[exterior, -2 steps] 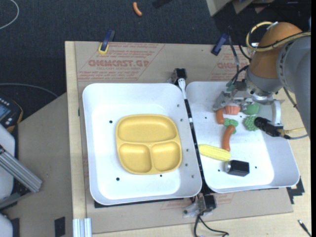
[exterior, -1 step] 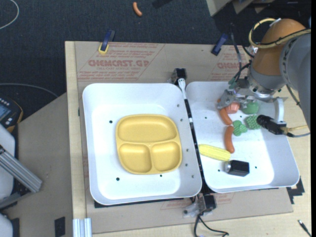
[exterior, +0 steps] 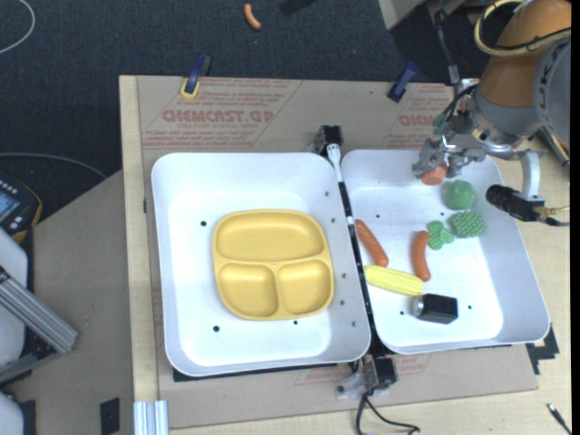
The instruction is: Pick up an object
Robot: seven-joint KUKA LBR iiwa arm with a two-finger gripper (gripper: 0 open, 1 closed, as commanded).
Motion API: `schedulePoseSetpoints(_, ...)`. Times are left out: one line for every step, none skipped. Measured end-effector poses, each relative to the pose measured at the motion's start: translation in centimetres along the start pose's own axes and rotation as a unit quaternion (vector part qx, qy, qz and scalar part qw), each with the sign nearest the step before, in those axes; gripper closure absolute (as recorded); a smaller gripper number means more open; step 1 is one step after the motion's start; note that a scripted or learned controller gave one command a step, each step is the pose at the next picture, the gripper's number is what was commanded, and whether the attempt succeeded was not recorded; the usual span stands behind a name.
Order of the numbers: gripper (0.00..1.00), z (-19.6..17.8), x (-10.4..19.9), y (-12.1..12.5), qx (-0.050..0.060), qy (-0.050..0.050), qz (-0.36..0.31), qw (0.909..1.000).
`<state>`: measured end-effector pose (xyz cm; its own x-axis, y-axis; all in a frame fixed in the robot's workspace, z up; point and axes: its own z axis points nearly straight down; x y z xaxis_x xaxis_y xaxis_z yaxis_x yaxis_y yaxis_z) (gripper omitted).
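Cardboard-topped bench holds two white bins; at upper right the gripper (exterior: 439,163) hangs low over a red-orange toy (exterior: 433,175), grip state indiscernible, so the pick looks unfinished.

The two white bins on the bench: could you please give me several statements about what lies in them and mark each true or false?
1. The yellow divided tray lies in the left bin. True.
2. The corn cob lies in the left bin. False: it lies in the right bin, near the divider.
3. Two sausages lie in the right bin. True.
4. The black block sits at the right bin's far edge. False: it sits near the front edge.
5. The claw is over the right bin's far end, by a red piece. True.
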<state>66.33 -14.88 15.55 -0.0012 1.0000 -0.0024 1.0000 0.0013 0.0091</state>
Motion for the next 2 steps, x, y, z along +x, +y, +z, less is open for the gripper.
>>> schedulePoseSetpoints(1.0,-6.37,0.34,0.76,0.0,0.0,0.0,1.0)
schedulePoseSetpoints(1.0,-7.05,0.34,0.85,0.002,0.0,0.0,1.0)
